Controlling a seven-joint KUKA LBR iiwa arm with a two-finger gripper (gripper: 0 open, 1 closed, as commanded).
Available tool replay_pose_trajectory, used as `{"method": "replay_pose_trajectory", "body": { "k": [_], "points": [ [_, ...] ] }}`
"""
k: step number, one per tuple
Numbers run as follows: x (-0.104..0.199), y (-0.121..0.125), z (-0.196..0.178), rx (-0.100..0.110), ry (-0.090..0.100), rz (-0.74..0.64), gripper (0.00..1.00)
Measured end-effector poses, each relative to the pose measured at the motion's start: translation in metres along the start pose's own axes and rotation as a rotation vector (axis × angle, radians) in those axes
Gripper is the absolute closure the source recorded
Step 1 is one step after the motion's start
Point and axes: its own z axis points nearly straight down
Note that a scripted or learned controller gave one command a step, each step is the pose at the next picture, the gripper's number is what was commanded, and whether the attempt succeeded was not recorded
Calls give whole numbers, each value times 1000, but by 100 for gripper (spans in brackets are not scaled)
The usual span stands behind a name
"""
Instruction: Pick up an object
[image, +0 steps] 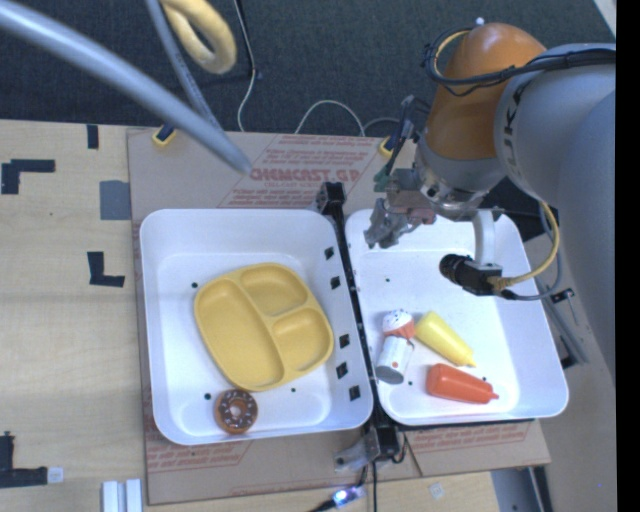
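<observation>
I see the hand (383, 232) hovering over the right bin (520, 400) near its 11 o'clock corner, close to the divider; whether it is released or clenched I cannot tell, and nothing shows in its grip. Down toward 6 o'clock in that bin lie a small white bottle (395, 345), a yellow cone (445, 338) just beside it, and an orange carrot (460, 385) below. The left bin (160, 300) carries a yellow divided plate (262, 325), with a donut (237, 411) at its 7 o'clock.
</observation>
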Motion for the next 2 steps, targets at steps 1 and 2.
{"method": "replay_pose_trajectory", "body": {
  "k": [1, 2],
  "points": [
    [56, -8, -2, -1, 0, -2, 100],
    [104, -10, 20, 2, 0, -1, 100]
  ]
}}
